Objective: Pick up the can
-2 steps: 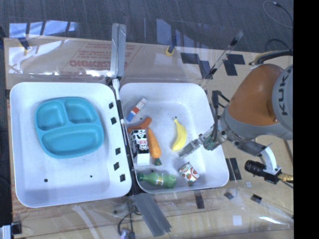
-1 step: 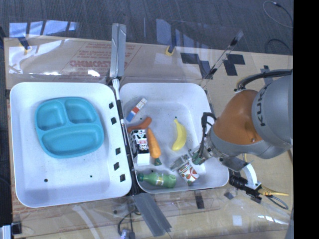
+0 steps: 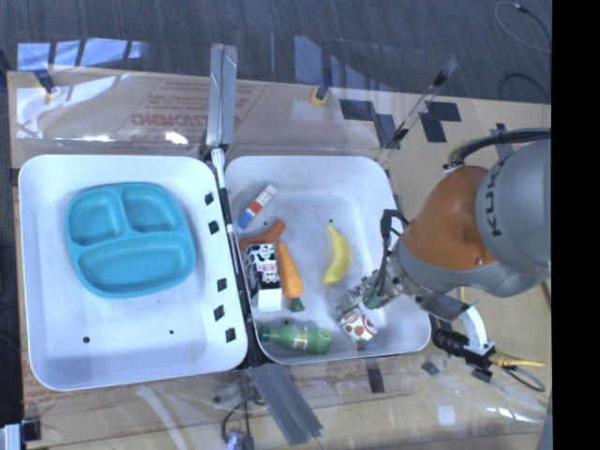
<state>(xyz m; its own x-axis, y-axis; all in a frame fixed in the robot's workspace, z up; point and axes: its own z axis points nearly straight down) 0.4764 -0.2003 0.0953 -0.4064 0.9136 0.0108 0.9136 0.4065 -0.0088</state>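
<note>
The arm (image 3: 487,223) reaches in from the right edge of the frame, its orange band bulging over the right rim of the right bin (image 3: 375,172). Its wrist bends down and leftward, so the tool (image 3: 367,298) sits low in the lower right of that bin, directly above the can (image 3: 357,327) and touching or nearly touching its top. How wide the tool stands cannot be told. The can lies near the bin's lower right corner, right of a green bottle (image 3: 298,337) and below a banana (image 3: 337,254).
</note>
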